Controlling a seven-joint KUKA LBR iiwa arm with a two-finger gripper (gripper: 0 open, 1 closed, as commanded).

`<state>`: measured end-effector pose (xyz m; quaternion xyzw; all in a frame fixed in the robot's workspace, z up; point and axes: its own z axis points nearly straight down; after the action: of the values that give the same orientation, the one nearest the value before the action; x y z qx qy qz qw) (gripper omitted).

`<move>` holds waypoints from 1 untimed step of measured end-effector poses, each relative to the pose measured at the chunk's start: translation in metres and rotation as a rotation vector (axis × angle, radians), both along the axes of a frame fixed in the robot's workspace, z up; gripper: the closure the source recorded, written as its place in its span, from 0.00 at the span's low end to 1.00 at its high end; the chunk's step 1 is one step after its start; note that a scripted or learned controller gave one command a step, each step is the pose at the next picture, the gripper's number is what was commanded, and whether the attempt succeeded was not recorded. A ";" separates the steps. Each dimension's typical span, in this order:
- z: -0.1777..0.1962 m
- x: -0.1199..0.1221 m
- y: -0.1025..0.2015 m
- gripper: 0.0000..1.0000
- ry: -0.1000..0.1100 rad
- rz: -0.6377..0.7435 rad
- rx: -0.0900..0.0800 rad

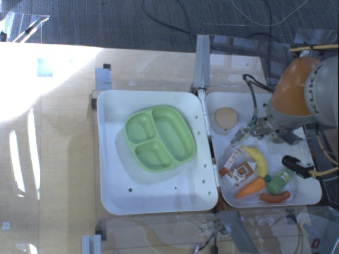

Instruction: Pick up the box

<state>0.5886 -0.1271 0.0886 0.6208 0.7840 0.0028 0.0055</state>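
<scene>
Pale wood worktop [58, 157] carried two white bins, with the arm [304, 91] over the right one.

Largest was the worktop, then the left bin [108, 189], which held a green divided plate [159, 137] lying flat near its middle. The grey and orange arm reached in from the right above the right bin [312, 194]. Its pincer [253, 130] hung over that bin's upper middle; whether it was open or closed could not be told, and nothing showed in its grip. The box [237, 169], white with orange print, lay tilted below and just left of the pincer, apart from it. Around the box lay a round beige piece [226, 118], a banana [257, 160], a carrot [250, 188], a green bottle [278, 181] and a red sausage [275, 197].
</scene>
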 end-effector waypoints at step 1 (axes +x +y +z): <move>0.000 -0.011 0.037 0.00 -0.001 -0.123 0.003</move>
<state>0.5779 -0.0897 0.0887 0.6676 0.7445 0.0039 0.0054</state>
